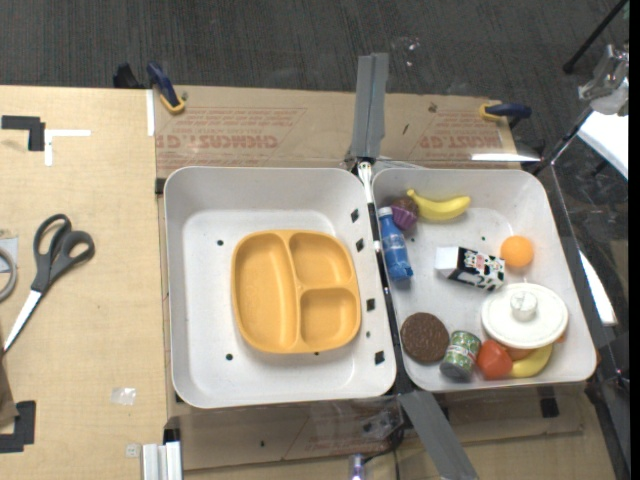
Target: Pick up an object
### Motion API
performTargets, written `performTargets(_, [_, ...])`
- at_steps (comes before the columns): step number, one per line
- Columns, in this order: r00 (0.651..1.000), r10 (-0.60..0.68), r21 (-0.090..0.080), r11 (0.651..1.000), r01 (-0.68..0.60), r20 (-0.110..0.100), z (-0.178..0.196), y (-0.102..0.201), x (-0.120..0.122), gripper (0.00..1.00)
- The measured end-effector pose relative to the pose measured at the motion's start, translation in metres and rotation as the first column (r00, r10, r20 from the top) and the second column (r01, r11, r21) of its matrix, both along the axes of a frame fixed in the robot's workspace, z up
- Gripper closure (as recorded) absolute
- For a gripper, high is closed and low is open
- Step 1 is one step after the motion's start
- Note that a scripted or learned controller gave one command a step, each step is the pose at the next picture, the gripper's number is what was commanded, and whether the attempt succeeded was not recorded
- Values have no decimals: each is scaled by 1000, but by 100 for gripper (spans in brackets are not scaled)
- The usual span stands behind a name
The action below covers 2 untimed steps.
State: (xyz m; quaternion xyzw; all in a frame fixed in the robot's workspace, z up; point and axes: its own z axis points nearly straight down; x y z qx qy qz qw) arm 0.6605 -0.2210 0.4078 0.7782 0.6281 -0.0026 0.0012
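With the claw's opening impossible to tell, aim for the small orange ball point(517, 251) lying apart near the right white plastic bin's point(545, 196) far wall, descending straight to avoid the white lidded bowl point(524, 314).

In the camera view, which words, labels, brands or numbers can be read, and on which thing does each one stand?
"CHEMICAL GR...": red print, seen mirrored, on the cardboard sheet behind the left bin; only partly sure.
Red print on the cardboard behind the right bin: mirrored, too blurred to read.
Blue bottle: label too small to read.
Small can: label too blurred to read.
Black and white carton: no readable text.
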Motion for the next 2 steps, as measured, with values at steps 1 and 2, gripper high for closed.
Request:
performTargets(1, [1000, 5, -3, 1000, -5, -2, 7, 2, 1, 100])
performTargets(2, [974, 225, 6, 974, -225, -1, -43, 9, -63, 100])
